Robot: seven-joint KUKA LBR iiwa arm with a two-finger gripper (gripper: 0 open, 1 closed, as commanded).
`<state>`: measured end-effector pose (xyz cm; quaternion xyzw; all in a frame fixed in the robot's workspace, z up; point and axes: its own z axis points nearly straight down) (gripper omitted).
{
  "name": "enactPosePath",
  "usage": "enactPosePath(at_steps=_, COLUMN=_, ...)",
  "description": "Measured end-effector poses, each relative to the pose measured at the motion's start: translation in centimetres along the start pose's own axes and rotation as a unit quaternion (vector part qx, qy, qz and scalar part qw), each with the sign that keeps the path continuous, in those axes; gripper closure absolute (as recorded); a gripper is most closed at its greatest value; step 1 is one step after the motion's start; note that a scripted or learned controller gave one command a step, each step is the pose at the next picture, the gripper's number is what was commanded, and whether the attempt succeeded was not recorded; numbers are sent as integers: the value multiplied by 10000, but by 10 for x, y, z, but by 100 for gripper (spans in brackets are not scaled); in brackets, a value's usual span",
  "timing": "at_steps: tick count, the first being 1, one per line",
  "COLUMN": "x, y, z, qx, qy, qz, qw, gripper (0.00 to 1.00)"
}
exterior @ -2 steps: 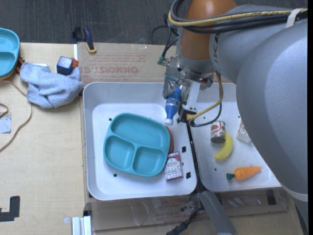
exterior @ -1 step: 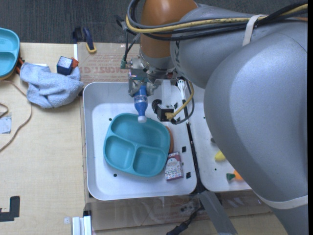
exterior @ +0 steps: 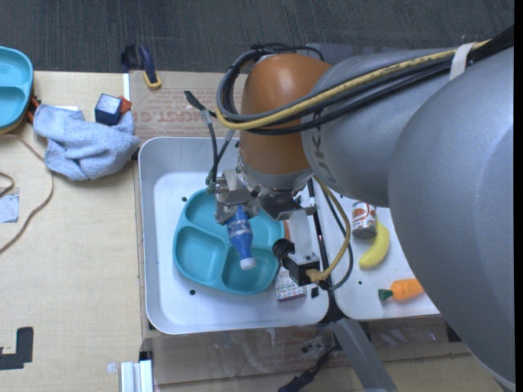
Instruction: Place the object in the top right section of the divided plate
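While the pincer (exterior: 238, 216) grips a blue bottle (exterior: 241, 241) — it hangs over the teal divided plate (exterior: 196, 247).

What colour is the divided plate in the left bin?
Turquoise blue; the divided plate shows clearly in the camera view.

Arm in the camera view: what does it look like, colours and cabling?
The arm is a bulky smooth grey shell with a rounded orange band above the wrist. A yellow cable and black cables run along it and loop round the orange part. The gripper is dark metal.
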<state>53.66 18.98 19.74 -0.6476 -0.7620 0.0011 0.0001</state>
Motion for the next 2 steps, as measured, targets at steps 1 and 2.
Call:
enactPosePath(at_steps=1, x=-1, y=0, z=0, qx=3, qy=0, qz=4, qw=10000, gripper=0)
enactPosePath(at_steps=2, x=-24, y=-29, z=-169, qx=-9, qy=-6, qz=-1892, qw=9819, gripper=0)
